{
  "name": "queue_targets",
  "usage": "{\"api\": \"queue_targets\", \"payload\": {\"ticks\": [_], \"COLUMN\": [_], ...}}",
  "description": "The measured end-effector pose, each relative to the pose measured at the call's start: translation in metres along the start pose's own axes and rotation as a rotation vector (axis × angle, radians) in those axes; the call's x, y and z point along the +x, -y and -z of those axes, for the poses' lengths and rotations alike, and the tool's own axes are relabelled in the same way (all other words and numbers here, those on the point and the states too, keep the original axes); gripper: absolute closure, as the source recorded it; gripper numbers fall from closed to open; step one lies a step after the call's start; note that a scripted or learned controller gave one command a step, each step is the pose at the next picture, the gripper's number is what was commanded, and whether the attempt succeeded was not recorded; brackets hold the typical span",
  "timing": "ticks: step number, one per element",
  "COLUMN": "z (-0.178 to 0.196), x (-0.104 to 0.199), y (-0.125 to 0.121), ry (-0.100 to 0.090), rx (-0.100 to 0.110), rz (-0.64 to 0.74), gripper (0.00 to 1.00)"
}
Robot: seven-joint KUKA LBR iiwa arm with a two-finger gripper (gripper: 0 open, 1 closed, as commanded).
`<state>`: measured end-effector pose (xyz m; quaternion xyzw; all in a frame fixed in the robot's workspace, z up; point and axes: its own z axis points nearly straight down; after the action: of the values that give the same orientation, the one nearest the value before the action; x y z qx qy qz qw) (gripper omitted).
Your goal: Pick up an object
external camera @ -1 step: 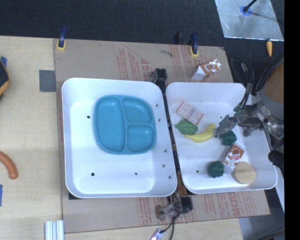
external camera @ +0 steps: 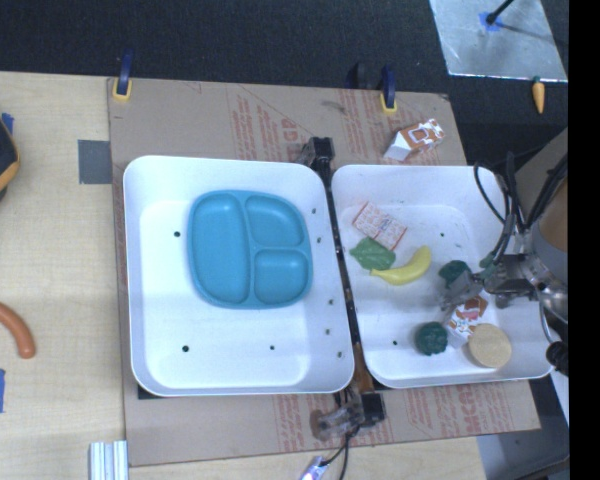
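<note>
Cardboard covered the bench [external camera: 50, 258] beneath two shallow white bins, clamped at its far edge, with dark floor beyond. In the left bin [external camera: 150, 358] lay a blue divided tray [external camera: 248, 248], and nothing else could be made out in it. The right bin [external camera: 400, 373] held the candidates for the pick: a small printed packet [external camera: 380, 226] toward the far side, a green leafy piece [external camera: 372, 255] touching a yellow banana [external camera: 408, 268], a dark green lump [external camera: 431, 339] near the front wall, a round tan disc [external camera: 489, 347] in the front right corner, and a small red-and-white item [external camera: 468, 315] just beside that disc. The gripper [external camera: 472, 286] was low over the right part of this bin, reaching in from the right, close above the red-and-white item and next to a dark green object [external camera: 453, 271]; whether it was clenched or released could not be told, because dark metal and cables blurred together there. Nothing was visibly lifted clear of the bin floor, so I judged the task not yet done: the arm had reached the pile, but a secure grasp and a lift remained. Outside the bins, a sausage-shaped toy [external camera: 12, 328] rested on the bench at the left and a small carton [external camera: 416, 139] sat on the cardboard beyond the right bin, both well apart from the arm.
</note>
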<state>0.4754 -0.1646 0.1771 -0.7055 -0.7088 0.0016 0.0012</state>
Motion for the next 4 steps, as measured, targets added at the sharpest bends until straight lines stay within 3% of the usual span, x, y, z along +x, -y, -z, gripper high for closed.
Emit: {"api": "queue_targets", "payload": {"ticks": [1, 2, 3, 4], "z": [-0.086, 0.037, -0.086, -0.085], "x": [-0.016, 0.036, -0.006, -0.047], "y": [-0.041, -0.061, -0.023, -0.09], "ry": [0.0, -0.001, 0.0, 0.0], "rx": [0.0, -0.003, 0.0, -0.003], "rz": [0.001, 0.0, 0.0, 0.0], "gripper": [0.0, 0.0, 0.0, 0.0]}}
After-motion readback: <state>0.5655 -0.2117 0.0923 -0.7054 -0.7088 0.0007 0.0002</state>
